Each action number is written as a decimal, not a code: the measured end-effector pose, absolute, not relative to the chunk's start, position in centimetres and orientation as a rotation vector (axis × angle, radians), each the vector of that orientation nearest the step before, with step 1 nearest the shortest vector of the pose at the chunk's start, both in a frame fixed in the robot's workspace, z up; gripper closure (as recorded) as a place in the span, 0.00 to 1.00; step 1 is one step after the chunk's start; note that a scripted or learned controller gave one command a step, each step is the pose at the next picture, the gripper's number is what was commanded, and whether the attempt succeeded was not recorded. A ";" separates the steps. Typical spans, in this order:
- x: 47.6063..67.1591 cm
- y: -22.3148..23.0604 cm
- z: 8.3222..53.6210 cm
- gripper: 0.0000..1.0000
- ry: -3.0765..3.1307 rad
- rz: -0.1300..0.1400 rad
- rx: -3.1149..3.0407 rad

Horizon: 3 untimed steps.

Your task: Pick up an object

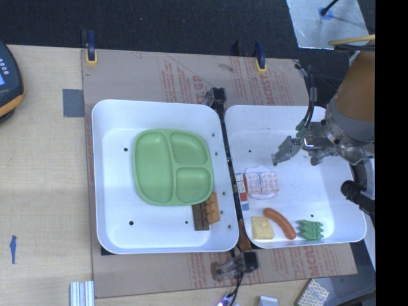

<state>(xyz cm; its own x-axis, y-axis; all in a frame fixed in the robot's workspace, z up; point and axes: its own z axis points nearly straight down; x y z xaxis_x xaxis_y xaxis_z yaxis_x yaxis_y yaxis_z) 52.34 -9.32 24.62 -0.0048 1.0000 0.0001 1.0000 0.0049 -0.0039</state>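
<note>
Left bin [108,171] holds a green plate [172,166] and a brown block [206,213]; right bin [331,234] holds a packet [261,183], sausage [280,222], cheese [261,227], green toy [311,229]; gripper [285,151] hovers above, fingers apart, nothing between them.

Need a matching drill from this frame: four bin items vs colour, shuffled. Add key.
Items:
1. divided plate
2. sausage
3. cheese block
4. chocolate bar

Colours:
A. yellow
B. brown
C. pale green
D. orange-red

Pairs: 1-C, 2-D, 3-A, 4-B
</note>
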 end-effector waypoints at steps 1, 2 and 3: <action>47.2 -11.5 15.5 0.00 -2.216 0.013 -2.211; 47.5 -21.8 16.5 0.00 -2.219 0.006 -2.229; 52.9 -16.6 8.8 0.00 -2.234 0.004 -2.212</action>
